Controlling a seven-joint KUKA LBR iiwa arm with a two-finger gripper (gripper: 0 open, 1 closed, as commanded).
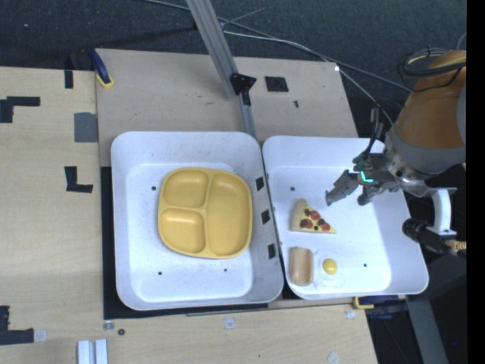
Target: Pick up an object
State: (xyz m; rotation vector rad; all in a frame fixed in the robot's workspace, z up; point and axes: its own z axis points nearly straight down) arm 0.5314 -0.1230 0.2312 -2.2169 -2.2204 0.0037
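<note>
In the right bin (394, 226), pizza slice (311, 219) lies beside (left-below) the spread, empty hand (350, 196).

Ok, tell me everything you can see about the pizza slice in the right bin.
The pizza slice is a small toy wedge, plastic by the look of it, with a tan crust edge, yellow cheese and red and dark topping spots. It lies flat on the floor of the right bin, near the middle, with its crust end toward the left bin. Nothing touches it: the gripper hangs above and to its right, apart from it, and the bread roll and fried egg lie separately below it.
</note>
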